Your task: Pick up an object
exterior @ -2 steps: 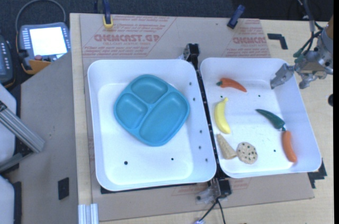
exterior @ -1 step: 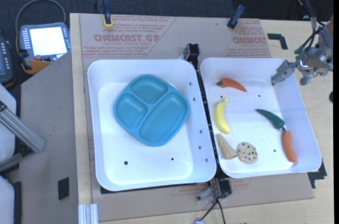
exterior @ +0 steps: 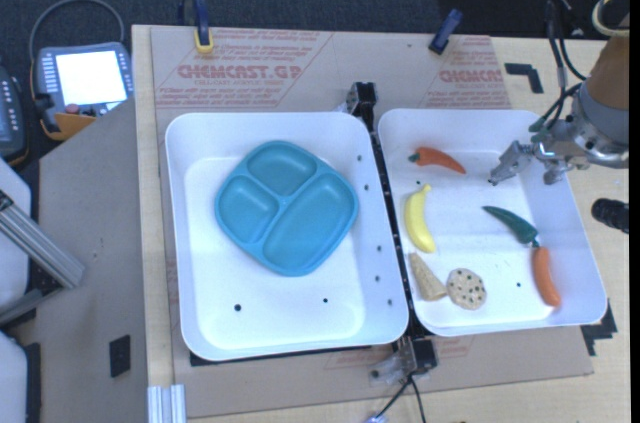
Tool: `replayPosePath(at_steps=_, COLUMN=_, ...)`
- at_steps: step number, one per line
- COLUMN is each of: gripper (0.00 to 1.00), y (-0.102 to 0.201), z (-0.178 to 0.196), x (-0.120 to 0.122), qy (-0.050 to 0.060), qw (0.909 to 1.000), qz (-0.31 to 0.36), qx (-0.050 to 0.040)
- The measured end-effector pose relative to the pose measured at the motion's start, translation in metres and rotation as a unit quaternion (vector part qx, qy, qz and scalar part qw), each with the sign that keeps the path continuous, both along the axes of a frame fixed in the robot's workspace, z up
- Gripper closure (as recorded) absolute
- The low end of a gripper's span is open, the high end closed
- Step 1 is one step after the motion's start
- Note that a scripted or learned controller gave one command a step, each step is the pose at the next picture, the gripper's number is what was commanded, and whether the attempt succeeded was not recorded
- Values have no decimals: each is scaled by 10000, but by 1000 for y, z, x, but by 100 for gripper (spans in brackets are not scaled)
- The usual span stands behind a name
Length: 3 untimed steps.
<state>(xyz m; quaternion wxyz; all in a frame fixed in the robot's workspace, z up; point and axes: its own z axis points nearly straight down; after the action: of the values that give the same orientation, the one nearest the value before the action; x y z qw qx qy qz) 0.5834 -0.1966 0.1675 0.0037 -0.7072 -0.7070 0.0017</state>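
The pincer (exterior: 528, 163) hangs spread and empty over the right bin's (exterior: 590, 261) far side, a reach step before any grasp. Nearest lies the green pepper (exterior: 513, 223), just nearward; the orange pepper (exterior: 438, 160) sits to its left. Next it must drop over one.

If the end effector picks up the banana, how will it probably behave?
The banana looks like a smooth, glossy toy, so it may slip between fingers. Its curved, rounded body could rock or turn when pushed. It seems stiff and probably light, lying flat on the right bin floor.
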Motion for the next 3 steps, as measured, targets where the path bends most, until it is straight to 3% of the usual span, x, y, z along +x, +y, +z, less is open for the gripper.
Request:
replayPosePath(at_steps=1, gripper=0, y=-2, z=-64, x=-1, qy=2, qw=10000, qz=1, qx=0)
replayPosePath(at_steps=2, gripper=0, y=-1, z=-84, x=-1, qy=-11, qw=10000, qz=2, qx=-4)
replayPosePath(at_steps=3, gripper=100, y=-1, z=-72, x=0, qy=-34, qw=10000, qz=0, qx=-13)
